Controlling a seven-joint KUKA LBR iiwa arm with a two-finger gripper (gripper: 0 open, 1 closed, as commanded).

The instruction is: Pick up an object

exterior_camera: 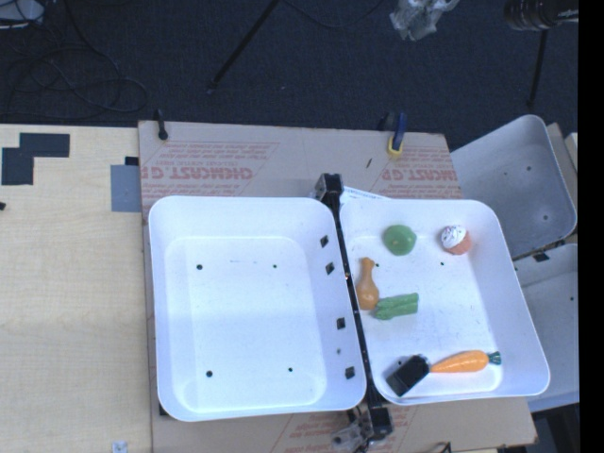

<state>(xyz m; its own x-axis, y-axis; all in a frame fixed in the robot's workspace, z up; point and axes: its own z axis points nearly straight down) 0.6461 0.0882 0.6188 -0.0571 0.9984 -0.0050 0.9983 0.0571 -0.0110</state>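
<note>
Cardboard sheet (283, 163) under bins; yellow clamp (397, 136) at far edge.

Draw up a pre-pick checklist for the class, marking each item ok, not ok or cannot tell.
1. Claw raised above the bins: ok.
2. Claw fingers open: cannot tell.
3. Round green ball lying apart from other items: ok.
4. Orange plastic carrot free of neighbours: not ok, it touches the black block.
5. Small orange gourd away from the bin wall: not ok, it hugs the divider.
6. Left white bin has room: ok.
</note>
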